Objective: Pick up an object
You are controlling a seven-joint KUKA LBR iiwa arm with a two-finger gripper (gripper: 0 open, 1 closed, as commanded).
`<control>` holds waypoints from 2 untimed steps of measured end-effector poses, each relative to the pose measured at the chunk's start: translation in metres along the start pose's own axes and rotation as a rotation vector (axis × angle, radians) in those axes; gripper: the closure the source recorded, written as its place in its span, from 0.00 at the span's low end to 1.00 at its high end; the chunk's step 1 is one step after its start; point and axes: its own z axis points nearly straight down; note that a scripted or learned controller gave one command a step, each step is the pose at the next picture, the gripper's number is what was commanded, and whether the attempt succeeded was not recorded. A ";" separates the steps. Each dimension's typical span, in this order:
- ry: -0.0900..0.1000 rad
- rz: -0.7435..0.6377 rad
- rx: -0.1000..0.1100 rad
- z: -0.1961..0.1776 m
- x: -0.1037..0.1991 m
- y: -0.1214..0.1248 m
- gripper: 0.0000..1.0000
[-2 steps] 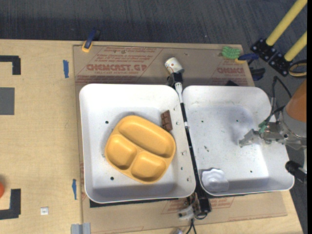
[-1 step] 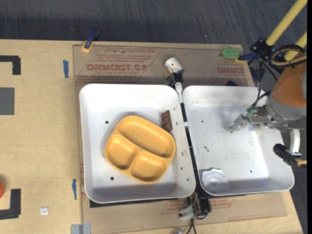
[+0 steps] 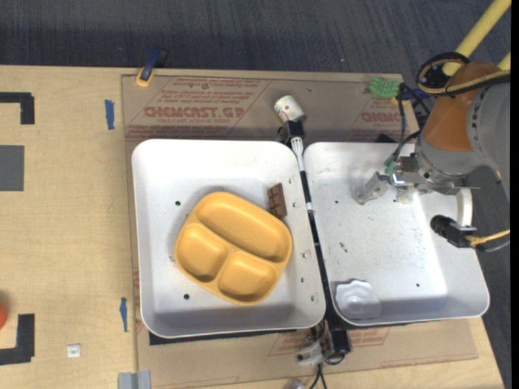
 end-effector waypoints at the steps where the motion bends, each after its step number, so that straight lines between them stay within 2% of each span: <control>1: 0.001 -0.269 0.000 -0.001 0.070 -0.037 0.00; 2: 0.002 -0.268 -0.001 -0.011 0.070 -0.037 1.00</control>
